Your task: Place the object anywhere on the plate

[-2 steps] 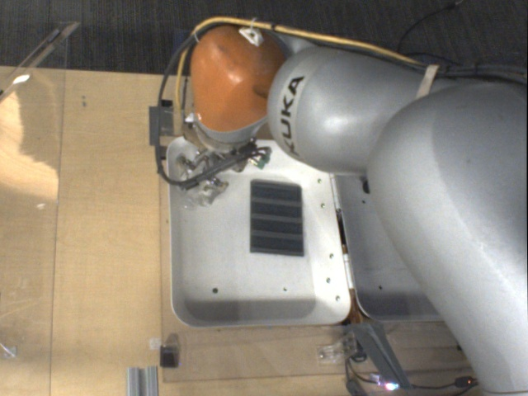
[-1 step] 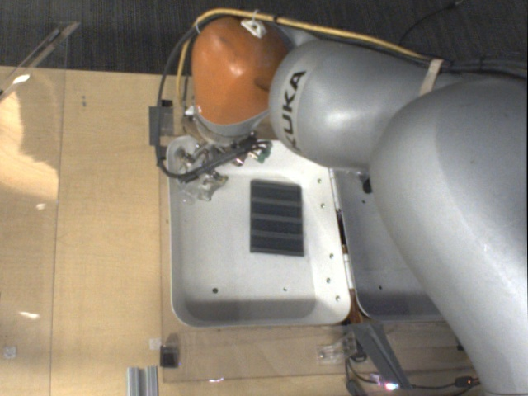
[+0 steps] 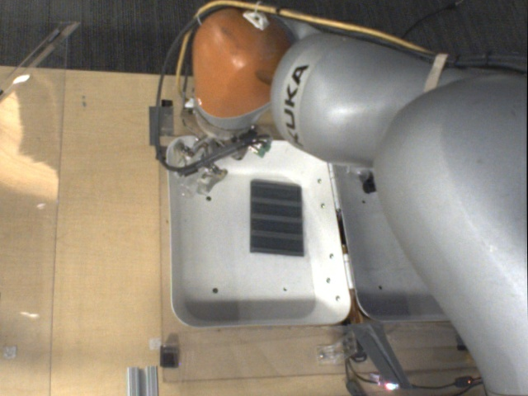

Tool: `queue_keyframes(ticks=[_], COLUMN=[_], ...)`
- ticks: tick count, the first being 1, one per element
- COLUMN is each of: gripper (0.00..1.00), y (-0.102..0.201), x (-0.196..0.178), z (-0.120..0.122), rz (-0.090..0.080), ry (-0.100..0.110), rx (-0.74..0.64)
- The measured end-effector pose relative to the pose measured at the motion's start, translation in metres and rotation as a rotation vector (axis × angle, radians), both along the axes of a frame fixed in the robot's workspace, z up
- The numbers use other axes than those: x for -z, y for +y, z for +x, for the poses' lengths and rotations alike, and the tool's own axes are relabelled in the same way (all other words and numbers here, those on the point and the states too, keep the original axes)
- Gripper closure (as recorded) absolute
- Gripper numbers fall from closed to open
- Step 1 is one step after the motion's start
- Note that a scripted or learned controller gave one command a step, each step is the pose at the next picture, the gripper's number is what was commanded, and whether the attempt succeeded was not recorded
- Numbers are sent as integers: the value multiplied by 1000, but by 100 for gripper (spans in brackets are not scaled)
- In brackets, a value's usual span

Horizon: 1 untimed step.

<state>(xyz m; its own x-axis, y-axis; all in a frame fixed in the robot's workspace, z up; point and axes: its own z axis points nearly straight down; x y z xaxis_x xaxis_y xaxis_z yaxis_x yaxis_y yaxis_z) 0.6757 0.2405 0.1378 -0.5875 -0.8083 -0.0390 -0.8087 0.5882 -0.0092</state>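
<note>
A pale wooden bench (image 3: 82, 221) with a smooth, faintly glossy top fills the left of the frame. On it, low and left of centre, stand one small black block (image 3: 169, 355) and one ribbed metal piece (image 3: 142, 379) at the bottom edge. Right of these lies the first of two shallow white bins (image 3: 247, 299), a smooth moulded tray with rounded corners and small dark holes in its floor. One dark grey slab (image 3: 276, 218), rectangular with four ridged bands across it, lies flat in the middle of this bin. At the bin's upper left corner hangs the gripper (image 3: 200, 180), a tangle of pale metal and black cable; whether its fingers are parted or closed on anything cannot be told. Above it sits the arm's rounded orange band (image 3: 231, 56). The glossy grey arm (image 3: 396, 139) covers the right of the frame, over most of the second bin (image 3: 371, 262).
</note>
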Motion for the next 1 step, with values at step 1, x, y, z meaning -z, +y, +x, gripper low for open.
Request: queue_keyframes(ticks=[1], gripper=[100], y=[-20], x=[39], z=[-43], rz=[-26], ry=[8], rx=[-397])
